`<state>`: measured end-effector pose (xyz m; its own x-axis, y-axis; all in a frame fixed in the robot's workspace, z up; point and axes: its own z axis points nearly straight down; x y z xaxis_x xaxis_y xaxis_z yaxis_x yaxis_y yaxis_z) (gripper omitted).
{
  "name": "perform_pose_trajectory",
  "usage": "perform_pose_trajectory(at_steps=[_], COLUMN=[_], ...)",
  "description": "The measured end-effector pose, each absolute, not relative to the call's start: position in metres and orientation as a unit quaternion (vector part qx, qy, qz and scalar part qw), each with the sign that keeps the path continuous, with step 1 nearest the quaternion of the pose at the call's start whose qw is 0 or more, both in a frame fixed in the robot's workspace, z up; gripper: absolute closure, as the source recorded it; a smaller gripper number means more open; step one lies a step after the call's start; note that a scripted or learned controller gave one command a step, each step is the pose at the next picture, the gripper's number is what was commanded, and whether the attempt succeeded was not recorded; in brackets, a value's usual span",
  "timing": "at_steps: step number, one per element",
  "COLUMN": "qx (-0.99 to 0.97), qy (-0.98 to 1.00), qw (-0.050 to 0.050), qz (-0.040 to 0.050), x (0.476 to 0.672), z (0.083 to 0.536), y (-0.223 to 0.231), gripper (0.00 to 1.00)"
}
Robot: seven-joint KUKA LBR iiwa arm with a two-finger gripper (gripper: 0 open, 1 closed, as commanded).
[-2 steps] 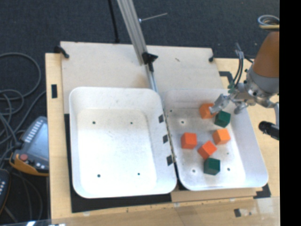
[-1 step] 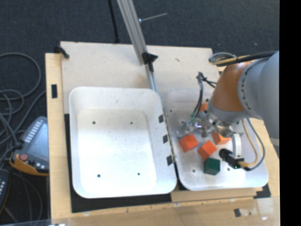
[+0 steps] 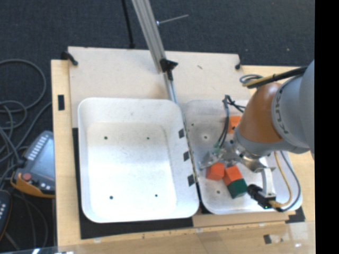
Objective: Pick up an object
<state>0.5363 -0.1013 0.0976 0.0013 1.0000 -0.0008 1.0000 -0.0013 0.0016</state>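
In the right bin (image 3: pixel 204 121) lie a red-orange block (image 3: pixel 214 172), an orange block (image 3: pixel 232 174) touching its right side, and a green block (image 3: pixel 237 188) just in front of that one. Another orange object (image 3: pixel 233 123) peeks out behind the arm near the bin's back. My gripper (image 3: pixel 220 155) hangs low over the right bin, just behind the red-orange block and very close to it. The wrist and its orange band cover the gripper from above. I see nothing held in it.
The left bin (image 3: pixel 132 160) sits beside the right one, their rims meeting at mid-bench. A slanted metal pole (image 3: pixel 153 36) rises from the bench behind the bins. Cables (image 3: pixel 286 179) loop at the right bin's right side.
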Motion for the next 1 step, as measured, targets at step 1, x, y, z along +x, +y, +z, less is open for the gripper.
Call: perform_pose_trajectory(at_steps=[1], qx=[0.707], qy=[0.707], qw=[0.004], qz=[0.0021], x=[0.4931], z=[0.0984], y=[-0.0882], gripper=[0.0])
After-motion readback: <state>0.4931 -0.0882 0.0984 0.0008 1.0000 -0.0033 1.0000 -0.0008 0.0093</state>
